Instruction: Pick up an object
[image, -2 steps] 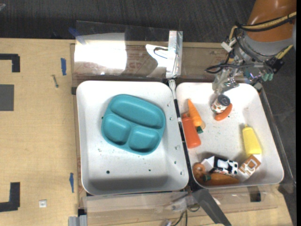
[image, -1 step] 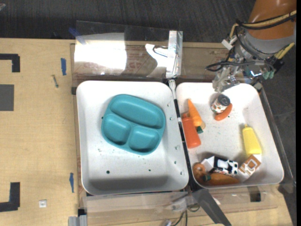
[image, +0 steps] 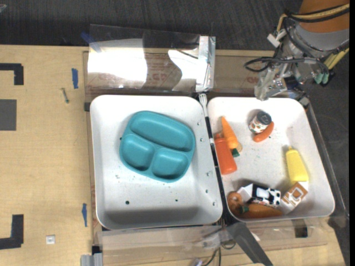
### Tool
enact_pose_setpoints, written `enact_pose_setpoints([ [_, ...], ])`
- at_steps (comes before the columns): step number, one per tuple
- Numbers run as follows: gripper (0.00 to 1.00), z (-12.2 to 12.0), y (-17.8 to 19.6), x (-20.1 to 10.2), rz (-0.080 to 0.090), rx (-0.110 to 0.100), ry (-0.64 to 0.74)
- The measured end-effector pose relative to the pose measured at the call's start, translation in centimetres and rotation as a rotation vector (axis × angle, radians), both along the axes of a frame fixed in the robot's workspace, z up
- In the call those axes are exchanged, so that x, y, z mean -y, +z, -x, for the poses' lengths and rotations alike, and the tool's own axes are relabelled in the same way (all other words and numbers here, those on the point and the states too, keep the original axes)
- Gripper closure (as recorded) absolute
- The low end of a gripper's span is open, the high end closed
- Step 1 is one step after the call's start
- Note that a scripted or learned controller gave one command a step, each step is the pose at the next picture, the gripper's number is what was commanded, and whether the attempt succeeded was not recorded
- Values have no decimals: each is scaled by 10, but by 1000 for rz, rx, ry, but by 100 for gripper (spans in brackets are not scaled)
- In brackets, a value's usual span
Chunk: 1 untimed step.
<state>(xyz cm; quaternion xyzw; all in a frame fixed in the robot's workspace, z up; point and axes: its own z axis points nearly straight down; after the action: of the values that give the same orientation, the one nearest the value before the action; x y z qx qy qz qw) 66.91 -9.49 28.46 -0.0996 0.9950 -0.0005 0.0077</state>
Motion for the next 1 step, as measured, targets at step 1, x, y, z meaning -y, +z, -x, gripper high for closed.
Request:
enact_pose_setpoints([
  [1,100,2,-87,-34,-1,-16,66],
])
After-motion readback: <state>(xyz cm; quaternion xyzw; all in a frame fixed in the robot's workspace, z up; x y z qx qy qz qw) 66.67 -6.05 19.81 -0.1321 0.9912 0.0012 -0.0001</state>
